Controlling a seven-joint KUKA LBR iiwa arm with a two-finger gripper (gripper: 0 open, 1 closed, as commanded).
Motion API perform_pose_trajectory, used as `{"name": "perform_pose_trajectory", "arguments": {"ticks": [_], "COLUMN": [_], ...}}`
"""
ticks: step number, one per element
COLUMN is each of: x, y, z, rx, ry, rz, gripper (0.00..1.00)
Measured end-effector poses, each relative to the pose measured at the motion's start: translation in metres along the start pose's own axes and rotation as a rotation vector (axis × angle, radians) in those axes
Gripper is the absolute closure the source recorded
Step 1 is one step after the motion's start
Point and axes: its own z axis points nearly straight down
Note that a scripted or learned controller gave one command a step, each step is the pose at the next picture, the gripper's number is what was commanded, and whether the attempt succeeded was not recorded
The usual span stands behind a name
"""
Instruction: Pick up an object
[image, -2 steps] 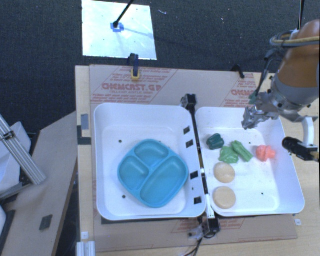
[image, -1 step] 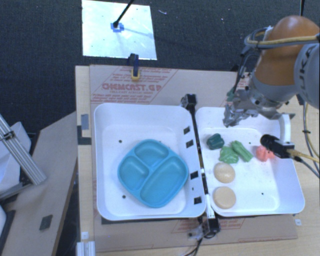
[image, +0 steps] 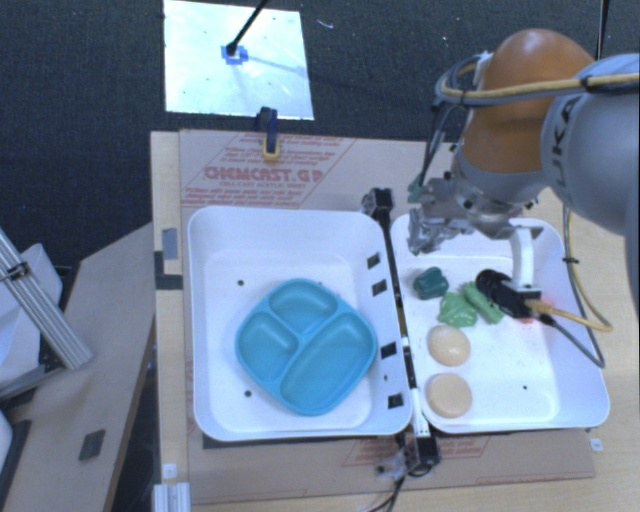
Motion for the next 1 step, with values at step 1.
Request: {"name": "perform_pose_trajectory", "arguments": {"ticks": [1], "x": [0.0551], "y": [0.001], "z": [0.0065], "rx": [0.0], "ry": [0.0], "rz": [0.0], "gripper": [1.0]}}
